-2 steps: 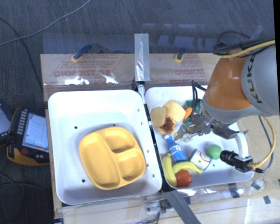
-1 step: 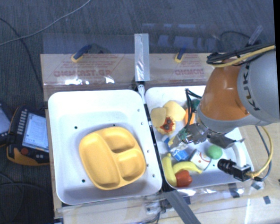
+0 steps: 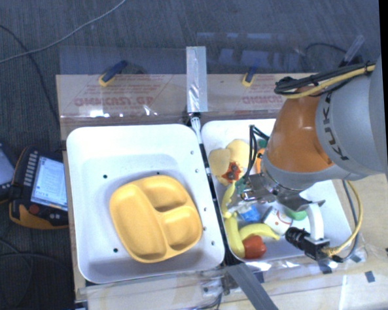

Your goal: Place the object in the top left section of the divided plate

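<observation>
A yellow divided plate [image 3: 155, 215] lies in the left white bin [image 3: 89, 157], with one large section on its left and two smaller ones on its right, all bare. Toy items are piled in the right bin [image 3: 339, 217]: a pale yellow piece with a red patch [image 3: 226, 159], a banana [image 3: 241, 232], a red round piece [image 3: 254, 246], a small blue piece [image 3: 249, 214] and a green-and-white piece [image 3: 296, 211]. My gripper [image 3: 254, 194] is low over this pile, just above the blue piece. The orange wrist band [image 3: 298, 141] hides most of it.
A raised divider [image 3: 209, 183] separates the two bins. A teach pendant [image 3: 42, 190] lies on the floor to the left of the bench. Yellow clips [image 3: 112, 72] hold the back wall. Cables trail off the arm at the right bin's front right corner [image 3: 331, 247].
</observation>
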